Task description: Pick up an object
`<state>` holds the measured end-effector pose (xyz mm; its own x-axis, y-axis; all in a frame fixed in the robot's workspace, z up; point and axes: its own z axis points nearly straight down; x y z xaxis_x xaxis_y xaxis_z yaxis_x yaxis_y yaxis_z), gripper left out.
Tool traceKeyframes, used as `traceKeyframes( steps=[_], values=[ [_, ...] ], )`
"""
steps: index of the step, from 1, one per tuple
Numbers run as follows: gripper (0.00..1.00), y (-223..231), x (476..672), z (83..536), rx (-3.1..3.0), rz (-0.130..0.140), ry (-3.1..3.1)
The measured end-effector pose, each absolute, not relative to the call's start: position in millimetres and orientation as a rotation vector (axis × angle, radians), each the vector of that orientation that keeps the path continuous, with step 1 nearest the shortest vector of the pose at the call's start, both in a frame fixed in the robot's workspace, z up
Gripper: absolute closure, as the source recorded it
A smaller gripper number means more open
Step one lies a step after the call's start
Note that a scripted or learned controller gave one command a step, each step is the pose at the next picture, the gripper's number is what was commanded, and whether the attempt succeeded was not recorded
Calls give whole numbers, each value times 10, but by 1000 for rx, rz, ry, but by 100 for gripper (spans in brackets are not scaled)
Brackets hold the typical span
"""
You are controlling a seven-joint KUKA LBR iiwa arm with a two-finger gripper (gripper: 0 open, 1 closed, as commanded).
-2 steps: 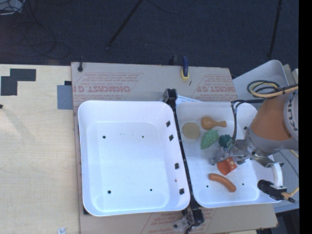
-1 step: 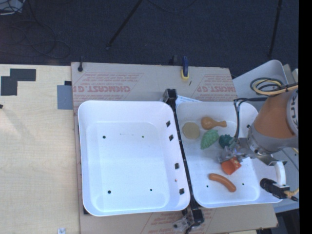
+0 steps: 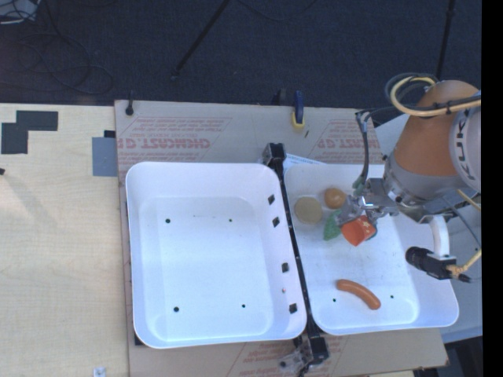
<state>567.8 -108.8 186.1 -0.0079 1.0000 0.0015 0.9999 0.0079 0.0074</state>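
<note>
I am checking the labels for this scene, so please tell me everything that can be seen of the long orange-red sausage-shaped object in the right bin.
The long orange-red sausage-shaped object is a smooth, slightly curved piece with rounded ends, plastic-looking. It lies flat on the floor of the right white bin, in the near part, slanting from upper left to lower right. It lies alone, apart from the other items further back, and the gripper is away from it.

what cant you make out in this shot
- Gripper in the camera view: too small and blurred among wrist parts to tell if the jaws are open or shut.
- Red object and green object: the gripper overlaps them, so contact is unclear.
- Arm: cut off by the right edge.
- Round beige item: too blurred to identify.
</note>
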Motion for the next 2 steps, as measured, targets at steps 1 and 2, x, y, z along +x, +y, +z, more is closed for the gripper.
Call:
traceKeyframes(
  steps=[1, 2],
  values=[
    [100, -18, 5109, 1871, 2217, -3, 2239],
    [100, 671, 6205, 2569, 2207, 15, 2226]
  ],
)
